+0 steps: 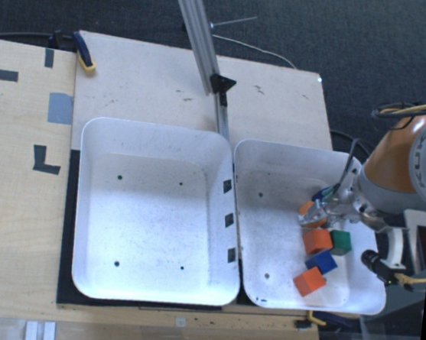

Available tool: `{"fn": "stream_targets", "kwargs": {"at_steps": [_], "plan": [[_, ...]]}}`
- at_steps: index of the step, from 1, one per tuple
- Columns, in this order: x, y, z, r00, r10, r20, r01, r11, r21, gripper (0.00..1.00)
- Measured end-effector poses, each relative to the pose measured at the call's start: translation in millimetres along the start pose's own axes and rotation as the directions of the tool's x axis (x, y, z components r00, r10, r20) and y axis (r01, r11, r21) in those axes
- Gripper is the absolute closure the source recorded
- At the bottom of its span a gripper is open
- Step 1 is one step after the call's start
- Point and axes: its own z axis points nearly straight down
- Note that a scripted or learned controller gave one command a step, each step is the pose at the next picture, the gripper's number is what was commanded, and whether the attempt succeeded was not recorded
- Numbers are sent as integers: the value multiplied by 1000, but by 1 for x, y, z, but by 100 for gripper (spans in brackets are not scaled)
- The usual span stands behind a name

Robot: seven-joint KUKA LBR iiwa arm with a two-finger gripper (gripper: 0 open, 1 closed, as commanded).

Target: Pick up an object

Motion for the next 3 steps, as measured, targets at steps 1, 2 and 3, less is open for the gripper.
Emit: {"fn": "stream_targets", "kwargs": {"at_steps": [1, 2, 3], "plan": [[6, -10, 13, 1000, 4, 6, -4, 1000, -13, 100], [85, -3, -21, 1000, -5, -2, 5, 1000, -5, 100], [180, 1, -85, 1000, -6, -2, 6, 1000, -6, 100]]}}
